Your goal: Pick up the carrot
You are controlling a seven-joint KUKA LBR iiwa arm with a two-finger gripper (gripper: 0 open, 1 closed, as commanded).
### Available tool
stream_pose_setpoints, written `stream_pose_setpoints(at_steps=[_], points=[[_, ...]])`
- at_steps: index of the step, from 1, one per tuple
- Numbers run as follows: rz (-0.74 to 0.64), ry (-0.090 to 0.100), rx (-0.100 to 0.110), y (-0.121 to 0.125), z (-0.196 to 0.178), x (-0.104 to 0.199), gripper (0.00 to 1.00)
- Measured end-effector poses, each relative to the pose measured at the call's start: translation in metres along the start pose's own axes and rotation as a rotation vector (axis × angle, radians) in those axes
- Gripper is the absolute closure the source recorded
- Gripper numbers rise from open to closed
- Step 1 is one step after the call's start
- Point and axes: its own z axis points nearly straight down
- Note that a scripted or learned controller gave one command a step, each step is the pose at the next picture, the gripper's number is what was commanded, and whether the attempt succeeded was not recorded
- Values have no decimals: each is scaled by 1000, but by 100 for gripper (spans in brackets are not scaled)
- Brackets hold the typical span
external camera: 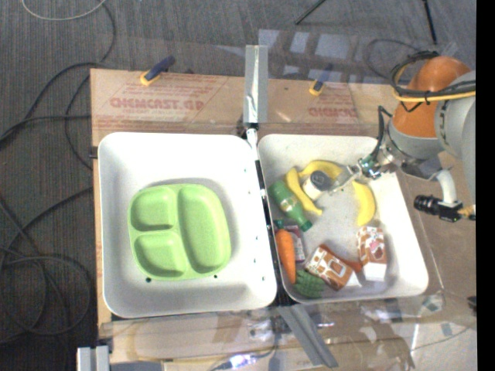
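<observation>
The carrot (286, 255) is orange and lies lengthwise against the left wall of the right bin (410, 280), near its front. Its lower end touches a dark green vegetable (309, 285). My gripper (370, 165) hangs over the far right part of that bin, beside a yellow banana (364, 201). It is well away from the carrot, up and to the right of it. The grey arm with its orange band (430, 79) comes in from the right edge.
The right bin also holds a second banana (300, 189) curled around a small round white object (318, 181), a green bottle (285, 198) and two red-and-white cartons (329, 267) (373, 250). A green divided plate (179, 229) sits in the left bin (116, 284).
</observation>
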Motion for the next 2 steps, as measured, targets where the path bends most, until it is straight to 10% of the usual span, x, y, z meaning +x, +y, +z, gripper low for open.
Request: stream_pose_setpoints(at_steps=[1, 2], points=[[-128, 14, 23, 28, 3, -12, 0], [-131, -7, 7, 31, -6, -14, 100]])
